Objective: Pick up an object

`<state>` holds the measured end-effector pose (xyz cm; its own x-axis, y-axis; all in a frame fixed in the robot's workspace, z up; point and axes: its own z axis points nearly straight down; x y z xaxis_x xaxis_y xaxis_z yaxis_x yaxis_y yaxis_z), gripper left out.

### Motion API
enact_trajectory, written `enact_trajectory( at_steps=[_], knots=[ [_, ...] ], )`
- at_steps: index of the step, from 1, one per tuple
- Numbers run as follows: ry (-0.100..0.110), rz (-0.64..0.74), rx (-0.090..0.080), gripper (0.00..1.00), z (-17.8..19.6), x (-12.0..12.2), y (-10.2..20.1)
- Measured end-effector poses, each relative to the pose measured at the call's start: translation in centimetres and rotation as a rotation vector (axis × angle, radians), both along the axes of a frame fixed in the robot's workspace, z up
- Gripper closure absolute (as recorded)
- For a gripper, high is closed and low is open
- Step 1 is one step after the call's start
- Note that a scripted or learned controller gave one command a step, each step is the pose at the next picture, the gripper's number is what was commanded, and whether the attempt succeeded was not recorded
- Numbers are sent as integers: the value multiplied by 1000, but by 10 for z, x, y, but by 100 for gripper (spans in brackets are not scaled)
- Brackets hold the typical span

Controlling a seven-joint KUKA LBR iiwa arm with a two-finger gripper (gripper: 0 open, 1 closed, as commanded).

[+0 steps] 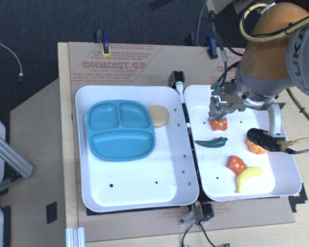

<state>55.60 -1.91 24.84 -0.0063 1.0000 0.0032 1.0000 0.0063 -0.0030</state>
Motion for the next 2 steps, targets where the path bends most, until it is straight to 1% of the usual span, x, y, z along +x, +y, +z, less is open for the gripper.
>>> enact_trajectory(
  at_steps=[1, 2],
  knots=[
    [1, 0, -1, 100, -17, 11, 55],
    [-6, 0, -2, 100, -10, 19, 103]
  ],
)
